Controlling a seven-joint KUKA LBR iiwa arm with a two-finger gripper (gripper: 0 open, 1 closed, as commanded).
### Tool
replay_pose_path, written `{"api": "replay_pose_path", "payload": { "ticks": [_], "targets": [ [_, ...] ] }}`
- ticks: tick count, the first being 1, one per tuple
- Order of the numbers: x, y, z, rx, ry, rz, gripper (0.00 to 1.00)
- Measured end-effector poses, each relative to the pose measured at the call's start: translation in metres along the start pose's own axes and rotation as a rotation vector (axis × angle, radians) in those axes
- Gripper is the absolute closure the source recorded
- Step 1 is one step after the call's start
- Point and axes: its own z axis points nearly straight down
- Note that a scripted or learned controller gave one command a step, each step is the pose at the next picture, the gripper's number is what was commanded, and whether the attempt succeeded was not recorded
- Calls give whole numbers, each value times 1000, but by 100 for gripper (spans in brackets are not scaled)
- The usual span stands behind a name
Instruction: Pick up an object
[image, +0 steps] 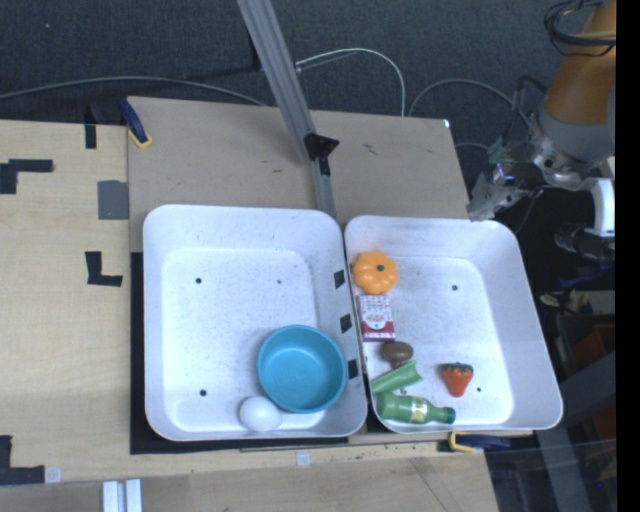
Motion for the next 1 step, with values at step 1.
{"api": "replay_pose_path", "payload": {
  "ticks": [1],
  "targets": [
    [60,-4,15,4,2,-5,100]
  ]
}}
